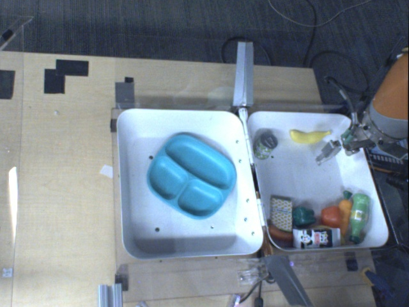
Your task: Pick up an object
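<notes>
The gripper [332, 147] hangs at the right bin's [377, 190] two o'clock corner; whether its jaws are open cannot be told. Nearest, at twelve o'clock, lies a yellow banana [308, 135], probably light, smooth plastic, best pinched across its middle.

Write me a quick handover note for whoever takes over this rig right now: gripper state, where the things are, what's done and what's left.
Gripper: at the right bin's upper right, beside the yellow banana, holding nothing visible; open or shut is unclear.
Right bin: small round jar top left; along the near wall a patterned packet, dark green item, black-and-white carton, orange-red item and green bottle.
Left bin: blue divided tray.
Done: nothing lifted.
Left: grasp one object, probably the banana, and raise it.
</notes>
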Controlling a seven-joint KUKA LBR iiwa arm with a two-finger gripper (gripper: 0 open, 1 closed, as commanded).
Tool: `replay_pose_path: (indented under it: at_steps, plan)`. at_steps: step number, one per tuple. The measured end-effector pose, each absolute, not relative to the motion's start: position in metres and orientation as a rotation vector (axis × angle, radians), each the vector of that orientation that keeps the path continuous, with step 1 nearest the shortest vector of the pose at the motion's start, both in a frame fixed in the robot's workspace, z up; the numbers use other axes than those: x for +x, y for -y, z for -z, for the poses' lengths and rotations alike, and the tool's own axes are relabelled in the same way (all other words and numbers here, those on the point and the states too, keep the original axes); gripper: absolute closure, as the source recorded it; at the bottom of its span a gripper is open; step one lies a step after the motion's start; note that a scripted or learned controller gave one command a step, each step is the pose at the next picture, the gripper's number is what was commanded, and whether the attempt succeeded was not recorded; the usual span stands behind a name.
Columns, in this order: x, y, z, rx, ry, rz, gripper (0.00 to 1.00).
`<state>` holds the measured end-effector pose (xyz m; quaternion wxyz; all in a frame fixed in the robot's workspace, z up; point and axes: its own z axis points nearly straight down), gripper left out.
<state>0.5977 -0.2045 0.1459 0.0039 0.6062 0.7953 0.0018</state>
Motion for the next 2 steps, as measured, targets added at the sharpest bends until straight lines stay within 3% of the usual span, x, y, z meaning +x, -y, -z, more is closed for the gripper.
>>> replay_pose_path:
  at_steps: [1, 2]
  plan:
    - [0.663, 0.191, -0.087, 1.661, -2.661, -0.002, 0.00]
    - [0.666, 0.190, -0.101, 1.649, -2.655, -0.008, 1.00]
